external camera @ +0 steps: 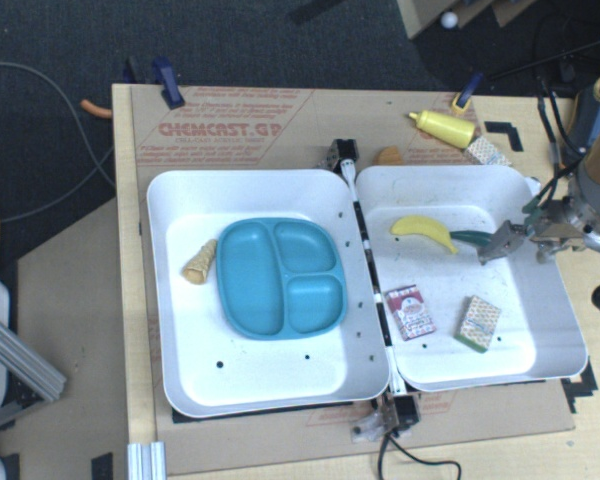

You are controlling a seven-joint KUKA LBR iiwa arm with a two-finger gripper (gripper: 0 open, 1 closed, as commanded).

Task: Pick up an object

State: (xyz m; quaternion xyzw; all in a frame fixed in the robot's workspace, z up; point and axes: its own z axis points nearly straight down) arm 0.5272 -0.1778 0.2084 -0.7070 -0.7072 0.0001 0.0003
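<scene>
Camera view, right bin (540, 358): banana (425, 232) lies loose near the back wall, nearest the hand (500, 240), so the likeliest pick. Hand state: cannot tell. Red card pack (410, 312) and green packet (478, 323) lie apart in front, free to grasp.

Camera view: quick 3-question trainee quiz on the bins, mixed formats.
1. True or false: the blue divided plate sits in the same bin as the banana.
2. Which lies nearest the pincer? A) ice cream cone B) banana C) red card box
3. Fill in: the yellow bottle lies ___ the bins, on the board.

Key: 1 false (plate left bin, banana right bin); 2 B; 3 outside.
</scene>
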